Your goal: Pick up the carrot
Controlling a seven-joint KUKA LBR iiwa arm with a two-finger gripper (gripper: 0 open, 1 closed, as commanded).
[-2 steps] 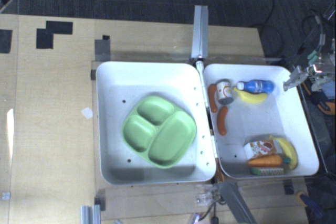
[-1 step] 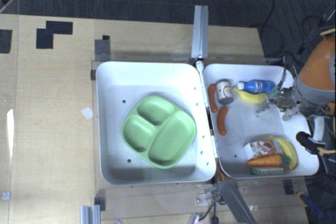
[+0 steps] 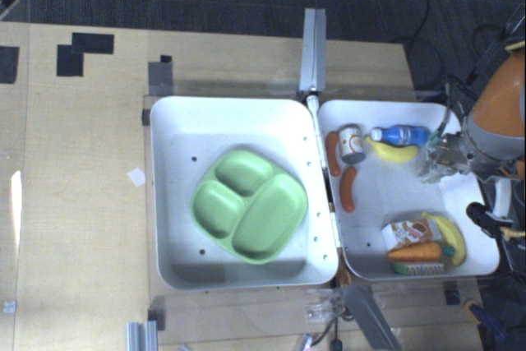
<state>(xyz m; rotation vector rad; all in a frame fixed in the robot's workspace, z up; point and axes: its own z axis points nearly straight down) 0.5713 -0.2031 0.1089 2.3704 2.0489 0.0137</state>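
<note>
**Carrot waits at the right bin's near edge, gripper poised above the far side**

On the left half of the bench [image 3: 82,177], a white bin [image 3: 177,259] is seen holding a green divided plate [image 3: 251,205] near its middle. In the right bin [image 3: 370,210], two sausages [image 3: 348,189] are laid along the left wall, with a small can [image 3: 352,142] beside them and a blue bottle [image 3: 403,134] and a banana [image 3: 393,150] along the far edge.

The carrot [image 3: 417,252] is found close to the near edge of the right bin, toward its right corner. Its long axis is set roughly parallel to that near edge. It is pressed between a snack packet [image 3: 404,234] on the far side and a second banana [image 3: 450,238] curving around its right end, so little open room is left there.

The gripper [image 3: 440,156] is held over the far right part of the same bin; whether it is released or clenched cannot be told, and nothing is seen in it. The carrot lies toward the near edge from it, slightly leftward, across bare bin floor.
</note>
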